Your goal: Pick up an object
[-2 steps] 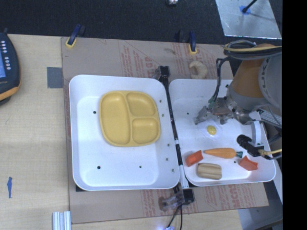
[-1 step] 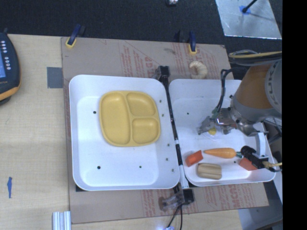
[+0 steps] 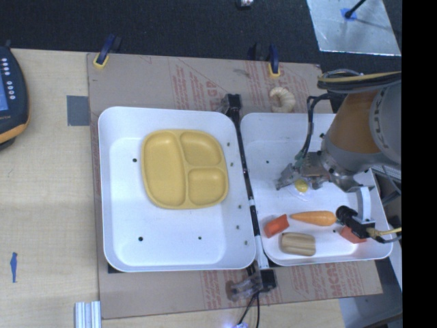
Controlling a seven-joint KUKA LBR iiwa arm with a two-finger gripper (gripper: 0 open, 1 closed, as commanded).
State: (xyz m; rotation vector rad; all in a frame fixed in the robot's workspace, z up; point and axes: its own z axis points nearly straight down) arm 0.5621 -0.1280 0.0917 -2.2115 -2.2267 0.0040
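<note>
My gripper [image 3: 295, 178] hangs low over the middle of the right bin [image 3: 273, 132], reaching in from the right. A small yellow object [image 3: 302, 187] lies right beneath it, partly covered by it; I cannot tell whether they touch. Just in front lies an orange carrot [image 3: 314, 218]. A red wedge [image 3: 276, 225] sits to the carrot's left. A tan block [image 3: 298, 244] rests by the bin's front wall. A small red piece [image 3: 353, 235] lies at the front right corner.
The left bin [image 3: 123, 203] holds a yellow divided plate [image 3: 184, 168]. A cream curled object [image 3: 282, 99] lies on the cardboard behind the right bin. Clamps sit along the board's far edge. A handheld controller [image 3: 10, 94] rests at the far left.
</note>
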